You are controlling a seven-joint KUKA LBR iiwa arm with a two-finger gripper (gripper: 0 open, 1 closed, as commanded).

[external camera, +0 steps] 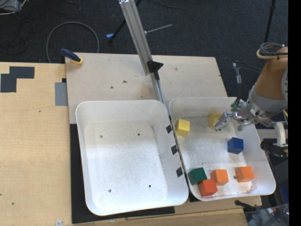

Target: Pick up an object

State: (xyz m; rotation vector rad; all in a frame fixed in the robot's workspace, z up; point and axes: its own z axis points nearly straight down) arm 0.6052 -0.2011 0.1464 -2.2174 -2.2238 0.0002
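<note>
The right bin (263, 173) holds several small blocks. A yellow cube (183, 126) lies near its left wall, and a second yellow block (214, 120) sits further right. A blue cube (235, 145) rests mid-right. Along the front are a green cube (197, 175), a red-orange cube (207, 187) and two orange cubes (219, 176) (244, 173). My gripper (231, 120) hangs low over the bin's back right, open, with its left finger (220, 123) right beside the second yellow block. Nothing sits between the fingers.
The left bin (94, 126) stands beside the right one, with black clips (173, 149) on the shared wall. A slanted aluminium bar (138, 36) rises behind the bins. The arm's orange band (273, 79) is at the right edge.
</note>
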